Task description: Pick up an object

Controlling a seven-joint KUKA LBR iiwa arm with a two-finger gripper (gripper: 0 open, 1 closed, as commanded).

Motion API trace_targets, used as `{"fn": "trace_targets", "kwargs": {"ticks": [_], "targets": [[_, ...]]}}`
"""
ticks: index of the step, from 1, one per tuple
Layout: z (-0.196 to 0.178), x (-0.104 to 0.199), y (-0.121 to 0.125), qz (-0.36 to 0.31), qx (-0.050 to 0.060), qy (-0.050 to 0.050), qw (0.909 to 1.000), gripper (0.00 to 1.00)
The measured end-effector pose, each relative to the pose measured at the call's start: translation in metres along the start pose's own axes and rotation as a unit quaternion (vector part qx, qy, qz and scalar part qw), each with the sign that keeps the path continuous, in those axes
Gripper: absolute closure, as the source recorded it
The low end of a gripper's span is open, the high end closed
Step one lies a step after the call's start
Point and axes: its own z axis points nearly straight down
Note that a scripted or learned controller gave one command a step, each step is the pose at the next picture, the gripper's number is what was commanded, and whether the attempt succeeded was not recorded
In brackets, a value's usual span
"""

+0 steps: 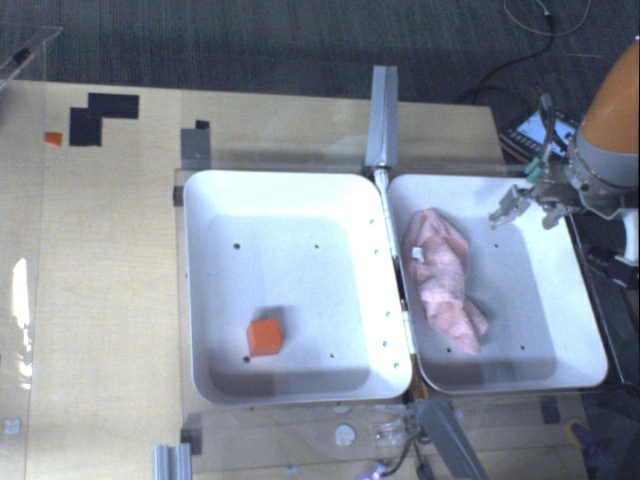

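Camera view showed the gripper (527, 205) over the right bin (560, 368), holding nothing; how wide it stood I couldn't tell. The floppy pink cloth (443, 278) might slip out.

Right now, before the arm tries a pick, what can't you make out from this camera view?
- Gripper: small and blurred; finger state unreadable.
- Arm: cut off by the right edge.
- Pink cloth: its folds hide whatever lies under it.
- Orange block: the overhead angle hides its far sides.
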Motion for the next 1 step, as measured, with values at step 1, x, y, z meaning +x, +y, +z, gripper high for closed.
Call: {"fn": "trace_targets", "kwargs": {"ticks": [1], "targets": [[0.1091,0.0306,-0.0528,-0.008,0.0,0.0,1.0,0.0]]}}
